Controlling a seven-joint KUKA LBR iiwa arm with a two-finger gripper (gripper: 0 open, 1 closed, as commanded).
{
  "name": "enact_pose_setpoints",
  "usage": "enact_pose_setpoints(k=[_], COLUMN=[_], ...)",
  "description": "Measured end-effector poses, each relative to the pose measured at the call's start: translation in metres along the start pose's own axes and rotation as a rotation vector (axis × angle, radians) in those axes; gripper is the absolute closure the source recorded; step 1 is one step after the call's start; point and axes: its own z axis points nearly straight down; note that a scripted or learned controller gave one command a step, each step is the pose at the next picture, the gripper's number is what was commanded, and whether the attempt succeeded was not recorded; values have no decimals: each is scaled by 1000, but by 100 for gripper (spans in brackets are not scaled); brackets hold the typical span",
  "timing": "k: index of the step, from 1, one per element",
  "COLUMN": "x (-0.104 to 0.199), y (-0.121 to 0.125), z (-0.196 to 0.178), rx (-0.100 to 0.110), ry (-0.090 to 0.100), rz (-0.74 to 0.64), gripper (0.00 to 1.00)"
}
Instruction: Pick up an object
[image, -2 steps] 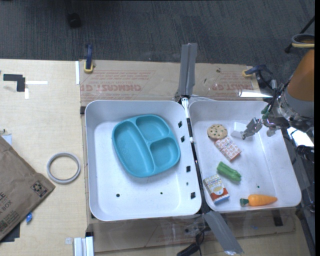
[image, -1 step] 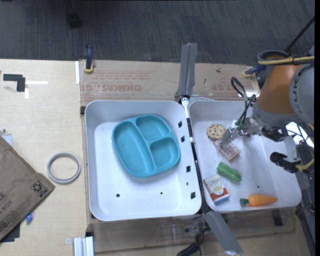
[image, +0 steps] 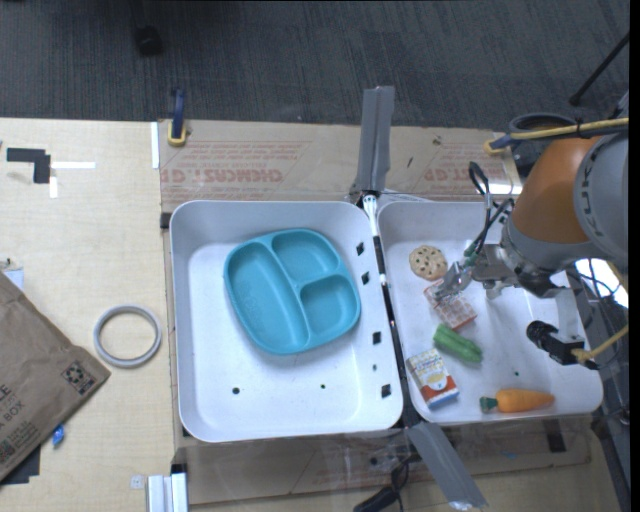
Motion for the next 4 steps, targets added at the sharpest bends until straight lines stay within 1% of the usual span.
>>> enact_pose_setpoints(k=[1, 2, 3, 4], x=[32, 30, 30, 29], y=[-11, -10, -10, -21], z=[0, -9, -9, 5], rx=[1, -1, 0, 12], ry=[1, 0, 0, 4], rz=[18, 22, 22, -166], gripper=[0, 100, 0, 0])
